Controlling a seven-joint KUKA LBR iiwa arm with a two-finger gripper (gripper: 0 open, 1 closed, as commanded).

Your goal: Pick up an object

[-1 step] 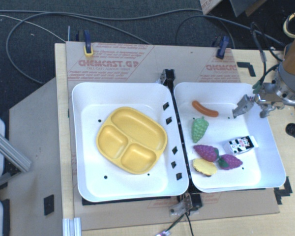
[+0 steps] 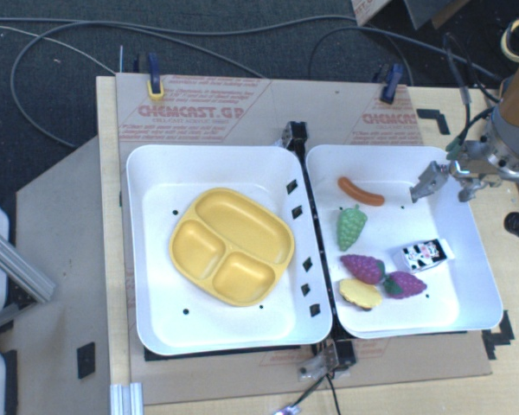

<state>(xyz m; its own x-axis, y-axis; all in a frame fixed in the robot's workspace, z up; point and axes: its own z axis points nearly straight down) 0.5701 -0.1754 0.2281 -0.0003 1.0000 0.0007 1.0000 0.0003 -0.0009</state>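
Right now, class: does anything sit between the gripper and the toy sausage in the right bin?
Nothing visible does. The gripper hangs at the right bin's upper right; bare white floor separates it from the sausage.

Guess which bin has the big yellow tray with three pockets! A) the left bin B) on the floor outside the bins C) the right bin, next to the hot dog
A: the yellow tray lies flat in the left bin, while the hot dog is in the right bin.
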